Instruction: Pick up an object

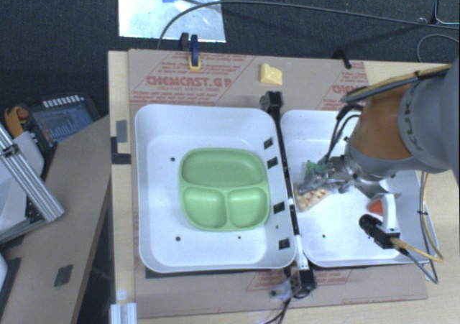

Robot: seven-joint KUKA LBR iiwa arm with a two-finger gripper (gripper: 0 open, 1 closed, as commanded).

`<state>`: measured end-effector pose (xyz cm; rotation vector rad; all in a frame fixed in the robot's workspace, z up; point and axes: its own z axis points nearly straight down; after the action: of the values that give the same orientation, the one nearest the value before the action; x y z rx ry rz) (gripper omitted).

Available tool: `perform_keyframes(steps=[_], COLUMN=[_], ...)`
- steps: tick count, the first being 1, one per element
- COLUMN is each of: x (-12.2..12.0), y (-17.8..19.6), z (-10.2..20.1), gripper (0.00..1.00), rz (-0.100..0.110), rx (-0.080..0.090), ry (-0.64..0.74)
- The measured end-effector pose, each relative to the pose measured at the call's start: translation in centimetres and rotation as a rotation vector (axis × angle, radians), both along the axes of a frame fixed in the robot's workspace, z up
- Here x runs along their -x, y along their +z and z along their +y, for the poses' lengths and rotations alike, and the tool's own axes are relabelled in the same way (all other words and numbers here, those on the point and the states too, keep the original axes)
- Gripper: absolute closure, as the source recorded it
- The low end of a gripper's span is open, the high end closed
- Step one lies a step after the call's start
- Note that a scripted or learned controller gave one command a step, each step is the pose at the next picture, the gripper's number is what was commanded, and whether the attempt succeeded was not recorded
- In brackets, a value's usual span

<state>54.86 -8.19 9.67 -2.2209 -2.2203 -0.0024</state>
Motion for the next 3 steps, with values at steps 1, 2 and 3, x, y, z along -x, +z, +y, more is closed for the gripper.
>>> perform_keyframes(steps=[1,2,3], x=[-0.4,-0.7,-0.1], y=[-0.8,0.6,5.5], z=[0.0,0.1,-0.3], gripper=[0.00,1.00,1.00], rz=[-0.007,-0.017,-0.006], rx=[0.000,-0.001,0.003], ry=[0.000,0.001,0.003])
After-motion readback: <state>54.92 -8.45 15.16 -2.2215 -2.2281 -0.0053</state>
